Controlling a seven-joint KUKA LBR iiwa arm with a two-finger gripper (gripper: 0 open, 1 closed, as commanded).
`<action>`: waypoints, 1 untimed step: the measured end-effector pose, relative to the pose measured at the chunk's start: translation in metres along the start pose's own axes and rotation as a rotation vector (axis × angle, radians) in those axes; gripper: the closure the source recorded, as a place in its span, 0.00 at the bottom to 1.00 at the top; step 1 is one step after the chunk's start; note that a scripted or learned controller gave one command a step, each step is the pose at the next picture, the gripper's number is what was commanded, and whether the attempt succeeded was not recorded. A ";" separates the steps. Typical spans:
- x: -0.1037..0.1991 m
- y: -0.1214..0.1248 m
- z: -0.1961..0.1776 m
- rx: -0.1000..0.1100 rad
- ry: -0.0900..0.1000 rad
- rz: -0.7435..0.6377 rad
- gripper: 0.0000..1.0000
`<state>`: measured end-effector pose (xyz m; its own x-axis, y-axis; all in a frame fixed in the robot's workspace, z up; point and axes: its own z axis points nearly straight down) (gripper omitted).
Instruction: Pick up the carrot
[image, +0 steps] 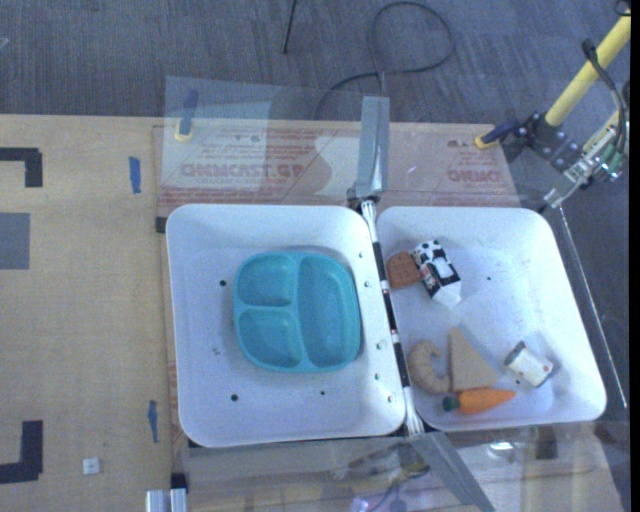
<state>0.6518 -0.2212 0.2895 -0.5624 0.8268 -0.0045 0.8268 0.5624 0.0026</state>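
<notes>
Carrot (481, 400) lies in the right bin (578, 300), lower centre of the frame, close to that bin's bottom wall. It rests nearly level, green stub pointing left, orange tip pointing right and slightly up. Nothing is gripping it.

Neighbours, all in the right bin:
- tan wedge (466, 362), just above the carrot, apparently touching it along its lower edge
- curved tan piece, croissant-like (429, 366), just left of the wedge, near the carrot's green end
- small white block with a dark and an orange end (528, 364), up and to the right of the carrot tip, apart from it
- black-and-white carton (438, 270) and a brown cookie-like piece (402, 268), upper part of the bin, well apart from the carrot

Left bin (190, 300) holds a teal divided plate (298, 310), centre of the frame.

Arm: a metallic mechanism on a yellow strut (596, 150) sits at the upper right corner of the frame, outside the bins. I cannot tell whether this is the gripper, nor how its fingers stand.

Step in hand, as judged: approach not begun; carrot untouched and well apart from anything at the upper right.

Next move calls for: travel down and left over the right bin to a point above the carrot's middle, fingers set across its short axis. The wedge crowds the upper side, the bin wall the lower, so clearance for the fingers looks tight. Risk: nudging the wedge or pinching it with the carrot.
</notes>
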 end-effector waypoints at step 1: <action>-0.007 0.017 0.019 -0.002 -0.003 -0.098 1.00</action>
<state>0.6701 -0.2172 0.2706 -0.6405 0.7679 -0.0079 0.7679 0.6406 0.0039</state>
